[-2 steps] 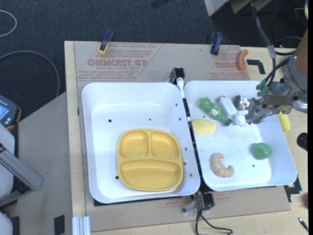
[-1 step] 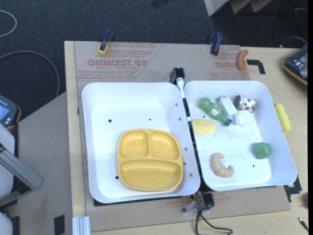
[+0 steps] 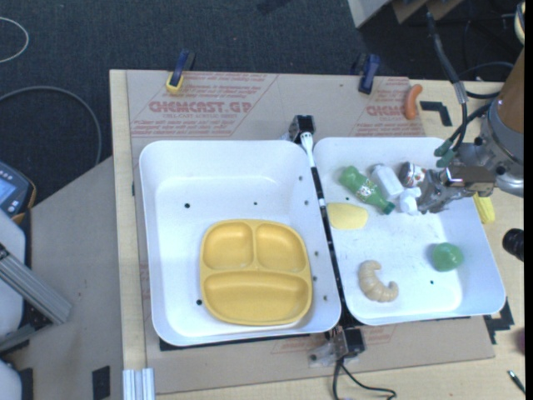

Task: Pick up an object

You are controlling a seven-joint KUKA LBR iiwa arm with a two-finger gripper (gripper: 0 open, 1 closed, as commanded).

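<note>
Grey arm [image 3: 510,132], black cables, dark metal wrist block.

Robotics lab or test cell, not a home. Evidence: two shallow white bins [image 3: 158,182] sit side by side on a cardboard sheet [image 3: 250,102] printed with red lettering, the sheet pinned to the bench by spring clamps [image 3: 177,72] at its far edge. Dark carpet floor [image 3: 100,23] beyond, with loose cables [image 3: 17,40] lying on it. Aluminium framing [image 3: 33,286] at the left edge. Grey robot arm [image 3: 508,136] trailing wiring at right. A small black device [image 3: 301,127] stands between the bins.
</note>
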